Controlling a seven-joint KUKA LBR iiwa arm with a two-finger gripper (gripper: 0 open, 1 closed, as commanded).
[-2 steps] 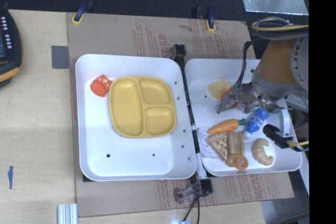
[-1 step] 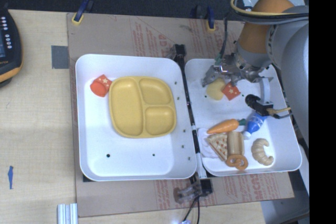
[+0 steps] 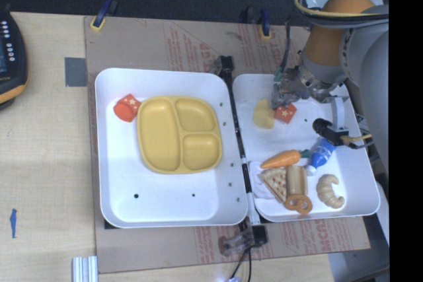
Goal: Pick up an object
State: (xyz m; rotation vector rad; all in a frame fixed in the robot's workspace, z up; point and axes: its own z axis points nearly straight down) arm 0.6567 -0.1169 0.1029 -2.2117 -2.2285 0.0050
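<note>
Camera view looks down on the desk, where a brown cardboard sheet carries two shallow white bins side by side. The left bin holds a yellow divided plate near its middle, with a red block just beside the plate's upper-left corner; bare white floor runs along this bin's lower and left edges. The right bin is more crowded: a pale yellow block and a small red cube lie near its upper-left part, a carrot and a blue item sit across the middle, and a waffle wedge, a pretzel and a croissant cluster along the lower edge. A strip of open floor lies between the blocks and the carrot. The arm reaches in from the right, and its gripper hangs low over the upper-left part of the right bin, directly above the red cube and close to the yellow block; how its jaws stand cannot be told from here. Blue and yellow clamps pin the cardboard's far edge, and a black-and-orange controller lies at the desk's left edge.
</note>
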